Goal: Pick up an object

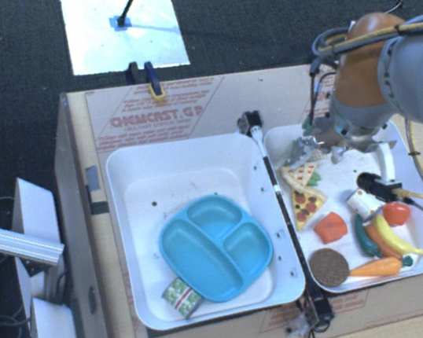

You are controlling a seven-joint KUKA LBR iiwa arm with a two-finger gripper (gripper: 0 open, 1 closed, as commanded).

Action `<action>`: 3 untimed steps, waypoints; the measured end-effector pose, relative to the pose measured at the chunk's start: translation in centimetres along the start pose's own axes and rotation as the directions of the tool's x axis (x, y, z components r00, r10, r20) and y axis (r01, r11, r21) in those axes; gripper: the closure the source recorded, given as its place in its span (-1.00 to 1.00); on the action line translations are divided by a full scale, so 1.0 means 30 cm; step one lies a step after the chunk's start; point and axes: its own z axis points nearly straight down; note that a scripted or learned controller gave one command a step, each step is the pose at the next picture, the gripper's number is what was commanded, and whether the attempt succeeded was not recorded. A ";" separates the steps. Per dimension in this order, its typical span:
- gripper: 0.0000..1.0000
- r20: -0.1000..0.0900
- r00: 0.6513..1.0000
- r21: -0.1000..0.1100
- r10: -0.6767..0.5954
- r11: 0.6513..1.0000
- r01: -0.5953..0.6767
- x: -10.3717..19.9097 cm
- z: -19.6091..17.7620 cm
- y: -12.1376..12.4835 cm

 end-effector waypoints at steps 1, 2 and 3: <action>-1.00 -0.001 1.000 -0.004 -0.003 1.000 0.003 -0.140 0.135 0.030; -1.00 0.001 1.000 -0.003 -0.001 1.000 0.001 -0.242 0.164 0.134; 1.00 0.001 1.000 -0.007 -0.004 1.000 0.004 -0.241 0.125 0.138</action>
